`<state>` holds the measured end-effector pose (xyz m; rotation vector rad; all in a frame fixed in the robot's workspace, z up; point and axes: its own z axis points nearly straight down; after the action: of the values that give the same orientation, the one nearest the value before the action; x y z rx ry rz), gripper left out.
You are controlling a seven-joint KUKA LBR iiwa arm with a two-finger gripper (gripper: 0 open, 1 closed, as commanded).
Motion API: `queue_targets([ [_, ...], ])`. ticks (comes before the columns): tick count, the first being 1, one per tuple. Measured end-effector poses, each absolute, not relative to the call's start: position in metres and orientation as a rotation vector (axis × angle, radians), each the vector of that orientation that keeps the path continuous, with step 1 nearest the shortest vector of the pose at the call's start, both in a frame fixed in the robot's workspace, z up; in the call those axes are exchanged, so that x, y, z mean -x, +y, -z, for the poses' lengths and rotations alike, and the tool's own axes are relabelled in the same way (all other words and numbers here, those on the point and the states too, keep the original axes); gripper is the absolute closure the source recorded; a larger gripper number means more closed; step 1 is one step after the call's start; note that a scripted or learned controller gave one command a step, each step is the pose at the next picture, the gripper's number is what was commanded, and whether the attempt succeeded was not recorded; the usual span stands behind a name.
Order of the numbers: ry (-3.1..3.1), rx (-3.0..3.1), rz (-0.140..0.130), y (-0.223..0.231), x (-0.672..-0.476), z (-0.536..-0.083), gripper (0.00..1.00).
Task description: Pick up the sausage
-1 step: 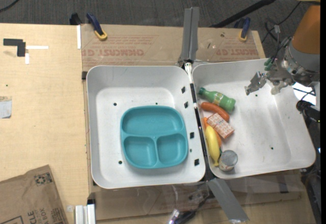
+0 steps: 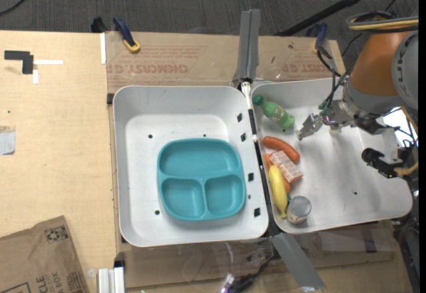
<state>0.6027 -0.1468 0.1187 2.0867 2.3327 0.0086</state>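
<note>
Tool (image 2: 309,127) (fingers spread, holding nothing) hangs tilted over the right bin (image 2: 373,208), near the sausage (image 2: 281,147).

The sausage (image 2: 281,147) looks smooth and slightly glossy, orange-red. The teal divided plate (image 2: 200,179) is matt plastic. Both white bins (image 2: 133,172) look like smooth, faintly shiny plastic. The can (image 2: 299,209) shows a bright metal top. The worktop (image 2: 53,145) is matt, pale wood; brown cardboard (image 2: 180,62) lies flat on it.

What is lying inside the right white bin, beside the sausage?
Along the right bin's left wall: green bottle, sausage, small carton, banana, metal can. The carton partly covers something orange.
</note>
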Motion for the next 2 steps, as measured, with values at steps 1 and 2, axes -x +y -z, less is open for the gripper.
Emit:
queue_targets([
  [1,2.458,-1.910,-0.021,-0.103,-0.572,-0.104,0.00],
  [2,2.149,-2.262,-0.029,-0.100,-0.510,-0.101,0.00],
])
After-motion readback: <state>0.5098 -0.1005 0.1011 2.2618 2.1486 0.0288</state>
